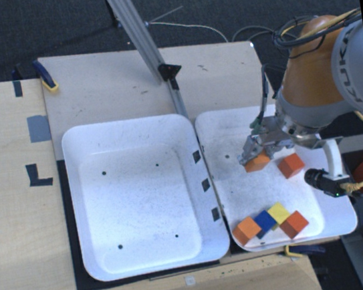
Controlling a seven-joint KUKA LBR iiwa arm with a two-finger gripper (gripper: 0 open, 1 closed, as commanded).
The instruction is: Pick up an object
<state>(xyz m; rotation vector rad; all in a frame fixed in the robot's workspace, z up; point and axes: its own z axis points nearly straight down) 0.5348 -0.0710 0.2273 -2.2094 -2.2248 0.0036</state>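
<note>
Orange and grey, my arm (322, 66) reaches in from the right and hangs over the right bin (215, 136), its gripper (258, 153) low above the bin floor. An orange block (258, 162) sits right at the fingertips, its upper edge hidden under them. I cannot tell from this angle whether the fingers are closed on it or merely touching it from above, nor how wide they stand, so I make no claim of a grasp.

Where the block lies is plain: in the middle of the right bin, directly beneath the gripper and a shade nearer to me. It looks slightly longer left to right than near to far. A red block (291, 165) rests just to its right, apart from it and close to the wrist hardware.

Along the near wall of the same bin four more blocks huddle in a touching row: orange (248, 228), blue (264, 221), yellow (279, 212) and red (293, 224). The left bin (80, 190) plays no part.

My judgement: the coming move turns on that vertical line-up. With the block straight below, any lift should go straight up; if it is not truly pinched, it will stay on the floor.
</note>
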